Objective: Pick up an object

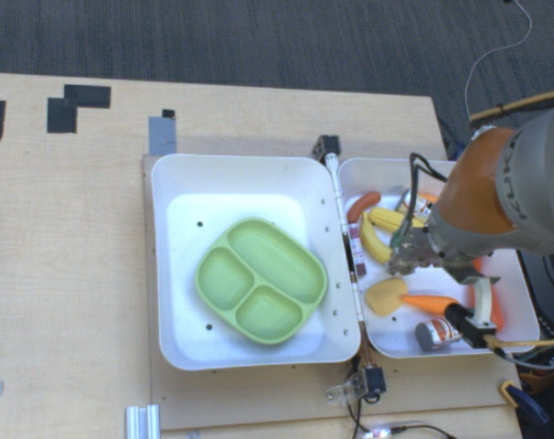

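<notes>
We see the gripper point(407, 262) lowered into the right bin point(524, 286) beside the banana point(379, 236), presumably seeking a pick; we cannot tell its jaw state.

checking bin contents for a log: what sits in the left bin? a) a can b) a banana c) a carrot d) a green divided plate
d: the green plate, with three sections, lies in the left bin; the banana and carrot lie in the right bin.

Arm point(496, 190) over right bin point(524, 332) (toys inside)
</notes>
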`<state>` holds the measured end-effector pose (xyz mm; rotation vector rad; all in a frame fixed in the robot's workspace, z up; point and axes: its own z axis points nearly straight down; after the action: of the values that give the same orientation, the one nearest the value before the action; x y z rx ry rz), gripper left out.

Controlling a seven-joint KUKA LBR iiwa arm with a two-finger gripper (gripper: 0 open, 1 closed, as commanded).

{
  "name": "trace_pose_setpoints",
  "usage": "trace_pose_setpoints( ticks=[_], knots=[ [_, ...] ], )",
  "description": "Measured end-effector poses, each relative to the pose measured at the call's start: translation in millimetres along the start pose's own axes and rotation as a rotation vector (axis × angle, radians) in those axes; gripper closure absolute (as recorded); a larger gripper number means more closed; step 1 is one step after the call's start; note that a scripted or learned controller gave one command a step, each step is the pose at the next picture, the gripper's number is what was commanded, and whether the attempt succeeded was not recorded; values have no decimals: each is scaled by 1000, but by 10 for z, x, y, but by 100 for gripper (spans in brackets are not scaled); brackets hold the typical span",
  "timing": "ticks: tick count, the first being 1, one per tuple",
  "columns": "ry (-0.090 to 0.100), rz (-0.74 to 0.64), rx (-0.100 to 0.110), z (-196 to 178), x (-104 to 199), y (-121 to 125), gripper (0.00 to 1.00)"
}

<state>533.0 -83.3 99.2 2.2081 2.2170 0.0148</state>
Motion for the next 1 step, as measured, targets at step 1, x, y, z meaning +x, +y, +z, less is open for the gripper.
trace_pose_setpoints(
  ticks=[1],
  knots=[
    [0, 0, 0, 1, 0, -1, 0]
  ],
)
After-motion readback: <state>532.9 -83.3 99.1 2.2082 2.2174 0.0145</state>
